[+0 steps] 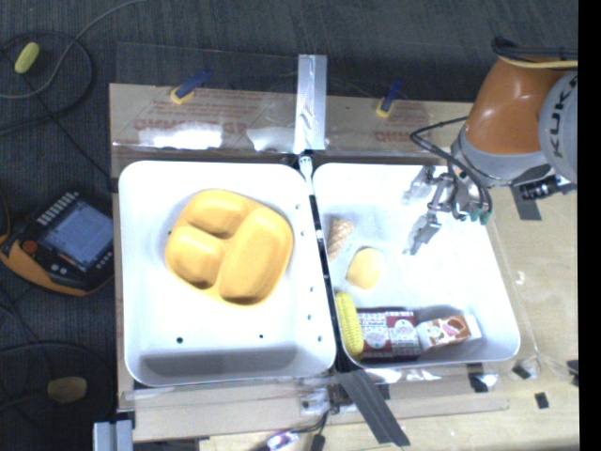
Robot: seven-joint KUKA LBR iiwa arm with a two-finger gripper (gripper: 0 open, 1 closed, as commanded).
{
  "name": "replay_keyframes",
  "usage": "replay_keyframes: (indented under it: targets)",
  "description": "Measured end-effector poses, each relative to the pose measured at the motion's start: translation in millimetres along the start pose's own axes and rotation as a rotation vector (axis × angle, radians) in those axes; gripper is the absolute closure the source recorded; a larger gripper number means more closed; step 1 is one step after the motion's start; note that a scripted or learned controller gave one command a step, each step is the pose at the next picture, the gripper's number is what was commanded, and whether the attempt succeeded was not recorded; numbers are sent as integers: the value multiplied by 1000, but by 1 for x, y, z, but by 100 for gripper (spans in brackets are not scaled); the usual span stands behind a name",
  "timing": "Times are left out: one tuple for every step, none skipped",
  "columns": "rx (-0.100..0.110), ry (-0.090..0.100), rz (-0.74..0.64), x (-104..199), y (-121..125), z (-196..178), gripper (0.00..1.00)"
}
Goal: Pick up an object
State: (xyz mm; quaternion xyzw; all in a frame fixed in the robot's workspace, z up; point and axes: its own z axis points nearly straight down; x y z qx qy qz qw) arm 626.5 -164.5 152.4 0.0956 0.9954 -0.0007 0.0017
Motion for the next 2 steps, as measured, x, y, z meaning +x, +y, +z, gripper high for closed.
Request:
replay_keyframes:
  targets:
    - [1,-2,-34,-18,-1,-18,0]
    - [1,0,-82,-11,6,5,0]
